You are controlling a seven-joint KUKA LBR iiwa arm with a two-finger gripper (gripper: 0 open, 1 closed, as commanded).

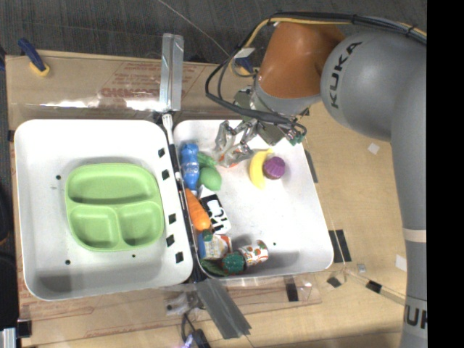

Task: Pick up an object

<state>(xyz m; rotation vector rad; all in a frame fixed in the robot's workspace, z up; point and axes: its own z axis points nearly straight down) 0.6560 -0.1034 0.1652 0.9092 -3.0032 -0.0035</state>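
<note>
Green is the colour of the plastic food tray with three sections (114, 206), and it lies flat in the middle of the white bin on the left (36, 151). A blue clip (32, 56) sits on the brown board at the far left, up past that bin.

Between the two bins runs a dark divider, and a shiny metal bar (172, 71) sticks up from it at the top.

Next comes the white bin on the right (290, 216). Along its left wall there is a row of small toys. At the top of the row is a blue plastic bottle (189, 164). Just beside it is a green round toy (209, 176). Below them lies an orange toy carrot (196, 209), touching a black and white card (212, 210). At the bottom of the bin lie a small carton with a picture on it (214, 246), a dark green round lid (233, 263) and a little printed can (254, 253), all close together.

Near the top of this bin sits a yellow toy with a purple ball on it (265, 169).

Just to its left hangs the silver two-finger gripper (233, 148) of the big grey arm with the orange band (297, 56). It is low in the bin, near the green round toy and the yellow toy. I cannot tell if it is spread or pressed together, or if it is pinching anything.
</note>
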